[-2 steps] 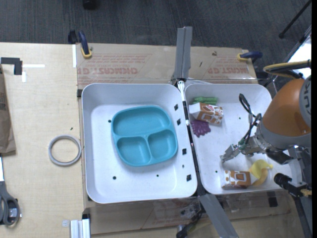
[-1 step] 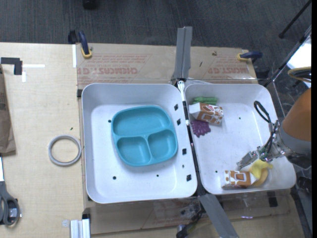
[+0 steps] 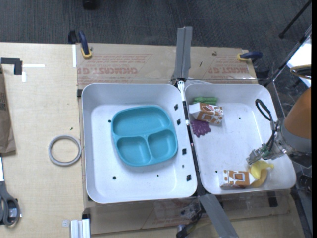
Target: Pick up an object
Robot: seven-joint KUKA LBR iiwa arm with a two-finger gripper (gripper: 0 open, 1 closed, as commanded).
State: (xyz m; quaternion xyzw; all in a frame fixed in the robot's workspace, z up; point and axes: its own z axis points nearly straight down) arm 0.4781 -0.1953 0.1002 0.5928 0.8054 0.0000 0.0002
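My gripper hangs low over the front right part of the right bin. Just below it in the view lies a yellow banana, touching or nearly touching the gripper's tip. An orange and white carton lies to the banana's left by the bin's front wall. At the bin's back left sit a second orange and white carton, a green item behind it and a purple bunch of grapes in front of it.
A teal divided plate lies in the left bin. A black cable loop hangs by the right bin's far right side. On the bench to the left lie a grey ring and scissors.
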